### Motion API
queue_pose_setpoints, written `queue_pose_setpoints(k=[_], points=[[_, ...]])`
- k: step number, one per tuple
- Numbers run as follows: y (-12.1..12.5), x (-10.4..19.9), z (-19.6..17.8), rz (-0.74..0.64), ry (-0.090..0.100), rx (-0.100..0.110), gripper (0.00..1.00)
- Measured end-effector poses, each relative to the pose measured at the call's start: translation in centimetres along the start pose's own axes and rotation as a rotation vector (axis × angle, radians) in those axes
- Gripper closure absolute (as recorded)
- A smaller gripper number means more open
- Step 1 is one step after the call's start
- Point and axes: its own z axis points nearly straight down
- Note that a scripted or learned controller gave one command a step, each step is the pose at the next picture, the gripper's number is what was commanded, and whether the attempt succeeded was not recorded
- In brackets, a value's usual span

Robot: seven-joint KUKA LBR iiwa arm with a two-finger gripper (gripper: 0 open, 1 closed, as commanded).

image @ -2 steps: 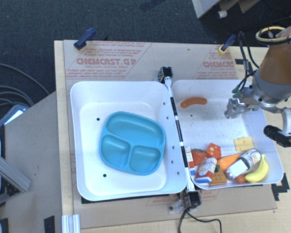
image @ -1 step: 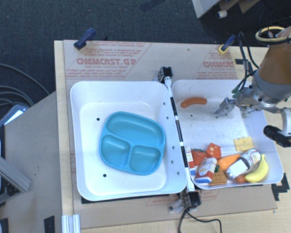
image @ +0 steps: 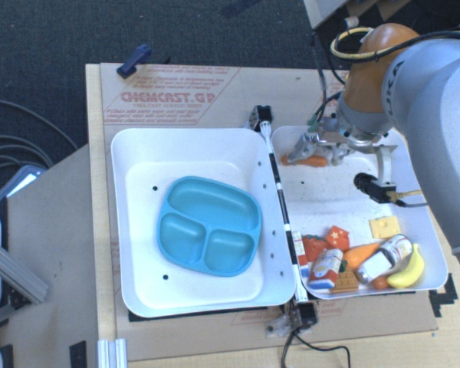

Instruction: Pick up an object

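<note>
Hand point(image: 320, 149) low over the upper left corner of the right shallow white plastic bin point(image: 326, 199), in the upper right of the frame. The grey arm with its orange band point(image: 372, 60) comes in from the right edge and bends down to it. Cannot tell whether the hand is wide or narrow: the wrist hides the working end from this slanted view. A small orange object point(image: 316, 162) lies on the bin floor directly under the hand, touching it or nearly so. Whether it is gripped cannot be told, so it is not logged as held. Judgement: this is the current pick target, and the hand sits low and close because the piece lies flat near the bin wall, leaving little room on the left side. The other candidates are heaped well apart from the hand, along the lower edge of the same bin: a pale yellow flat square point(image: 385, 226), an orange carrot-shaped piece point(image: 358, 255), a white bottle with a dark label point(image: 383, 259), a yellow banana point(image: 411, 271) and a red lump point(image: 314, 248). They crowd and touch one another, so they are harder to take singly. Middle floor of this bin is bare. The left shallow white plastic bin point(image: 134, 205) holds a blue three-compartment plastic plate point(image: 209, 226), lying flat at centre. Both bins rest on the surface point(image: 176, 90), a brown sheet with red lettering.
</note>
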Motion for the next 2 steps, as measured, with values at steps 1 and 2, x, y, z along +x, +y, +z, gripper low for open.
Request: queue_pose_setpoints(k=[1, 2], points=[[-0.3, -0.3, -0.9, -0.002, -0.005, 0.016, 1.0], [-3.9, 7.6, -9.8, 0.0, -0.001, -0.002, 1.0]])
